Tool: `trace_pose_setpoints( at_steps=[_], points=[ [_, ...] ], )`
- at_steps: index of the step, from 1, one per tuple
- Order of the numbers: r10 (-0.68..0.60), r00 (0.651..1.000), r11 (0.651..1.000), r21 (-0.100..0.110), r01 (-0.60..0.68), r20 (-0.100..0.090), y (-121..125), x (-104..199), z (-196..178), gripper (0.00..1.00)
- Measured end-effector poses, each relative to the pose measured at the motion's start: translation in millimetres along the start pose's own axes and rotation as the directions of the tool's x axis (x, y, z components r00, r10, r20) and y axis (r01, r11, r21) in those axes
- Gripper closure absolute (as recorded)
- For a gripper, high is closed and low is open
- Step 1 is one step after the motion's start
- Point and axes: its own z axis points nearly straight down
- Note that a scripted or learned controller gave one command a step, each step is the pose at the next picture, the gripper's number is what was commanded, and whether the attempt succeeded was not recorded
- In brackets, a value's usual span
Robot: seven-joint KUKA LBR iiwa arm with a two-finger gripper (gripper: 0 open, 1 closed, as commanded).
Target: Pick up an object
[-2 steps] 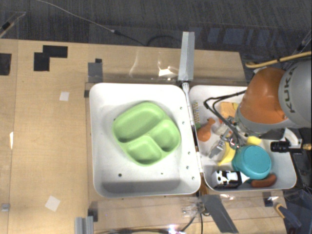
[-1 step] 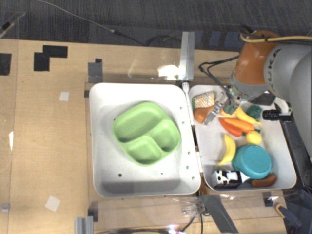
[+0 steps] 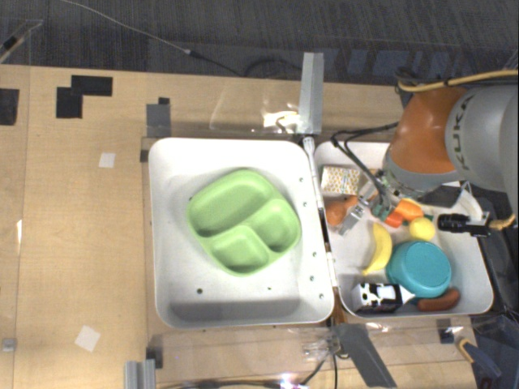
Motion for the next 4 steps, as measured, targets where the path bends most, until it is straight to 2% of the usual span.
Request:
trace_pose_setpoints(
  at_steps=[1, 2, 3, 4],
  points=[
    [0.049, 0.999, 0.999, -0.004, -0.049, 0.003, -30.0, 24.6, -1.1, 0.00],
    [0.047, 0.999, 0.999, -0.007, -0.047, 0.006, -49.5, 44.9, -1.9, 0.00],
    [0.044, 0.999, 0.999, -0.014, -0.044, 0.019, -46.5, 41.3, -15.8, 1.00],
    [0.125, 0.992, 0.992, -0.009, -0.125, -0.001, 45.7, 100.7, -147.7, 1.00]
  ],
)
